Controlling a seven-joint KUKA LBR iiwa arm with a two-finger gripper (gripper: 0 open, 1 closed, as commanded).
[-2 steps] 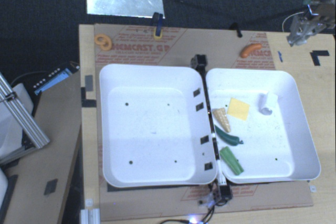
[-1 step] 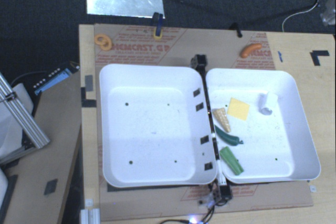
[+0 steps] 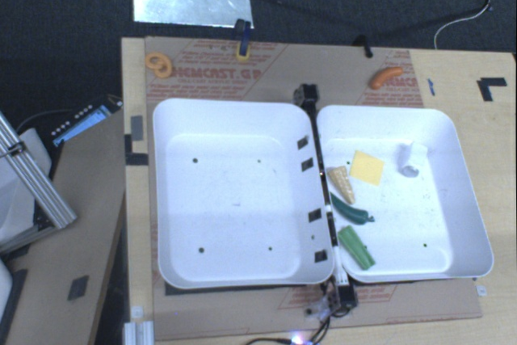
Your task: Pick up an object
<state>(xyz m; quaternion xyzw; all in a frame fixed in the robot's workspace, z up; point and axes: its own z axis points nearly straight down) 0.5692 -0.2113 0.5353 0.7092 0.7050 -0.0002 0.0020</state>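
The right bin [image 3: 452, 246] holds several small objects. A yellow square slice [image 3: 367, 168] lies near its upper middle. A small white cup [image 3: 411, 158] lies on its side to the right of the slice. Along the bin's left wall sit a pale corn cob [image 3: 342, 183], a dark green pepper [image 3: 351, 212] below it, and a light green block [image 3: 355, 246] nearest the front.
The left bin [image 3: 178, 254] stands beside the right one on a cardboard sheet. On the cardboard behind the bins lie a pretzel [image 3: 159, 65], a yellow and blue clamp [image 3: 242, 40] and a sausage [image 3: 385, 77]. A metal frame [image 3: 32, 182] stands at far left.
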